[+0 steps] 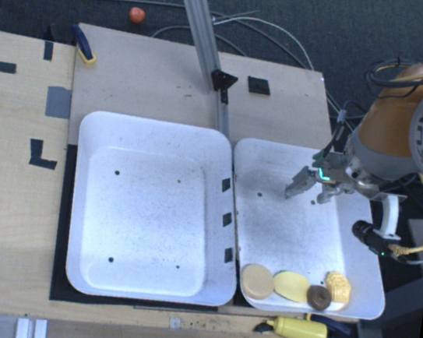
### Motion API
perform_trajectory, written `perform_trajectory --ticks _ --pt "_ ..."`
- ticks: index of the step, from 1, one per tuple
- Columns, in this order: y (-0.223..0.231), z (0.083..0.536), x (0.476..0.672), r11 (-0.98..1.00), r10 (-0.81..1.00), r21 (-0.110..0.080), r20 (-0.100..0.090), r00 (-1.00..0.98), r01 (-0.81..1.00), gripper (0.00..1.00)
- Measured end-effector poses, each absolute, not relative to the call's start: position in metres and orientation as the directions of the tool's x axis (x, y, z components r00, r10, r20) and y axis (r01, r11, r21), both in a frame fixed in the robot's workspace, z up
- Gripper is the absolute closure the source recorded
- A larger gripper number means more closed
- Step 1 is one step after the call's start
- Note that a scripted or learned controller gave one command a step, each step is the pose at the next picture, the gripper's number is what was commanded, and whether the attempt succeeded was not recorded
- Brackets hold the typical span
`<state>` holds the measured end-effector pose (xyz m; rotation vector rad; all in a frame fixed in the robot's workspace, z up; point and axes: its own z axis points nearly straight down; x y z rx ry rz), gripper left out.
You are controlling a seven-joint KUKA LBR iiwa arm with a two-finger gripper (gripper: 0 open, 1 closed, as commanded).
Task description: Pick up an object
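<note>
Yellow cylindrical handle (299, 331) (possibly plastic) beside speckled bin (281, 230).

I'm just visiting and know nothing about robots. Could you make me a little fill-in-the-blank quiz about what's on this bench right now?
1. The small objects all lie in the ____ bin as the camera sees it.
2. They sit along that bin's ____ edge, closest to the camera.
3. The gripper hovers over the bin's ____ end, apart from the objects.
4. The round tan piece lies beside a pale ____ piece.

Missing words: right; near; far; yellow
</note>
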<state>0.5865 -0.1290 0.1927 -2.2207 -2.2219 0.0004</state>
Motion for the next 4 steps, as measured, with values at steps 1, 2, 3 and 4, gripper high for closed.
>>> perform_trajectory --ticks 1,2,3,4 --pt "-0.129 0.193 0.586 0.000 1.000 -0.001 0.000 0.000 1.000 0.00" --pt "-0.122 0.132 0.588 0.001 1.000 -0.006 0.001 -0.001 1.000 0.00" --pt "-0.122 0.087 0.587 0.001 1.000 -0.002 0.000 -0.001 1.000 0.00" --pt "-0.122 0.100 0.588 0.001 1.000 0.001 -0.001 -0.001 1.000 1.00"
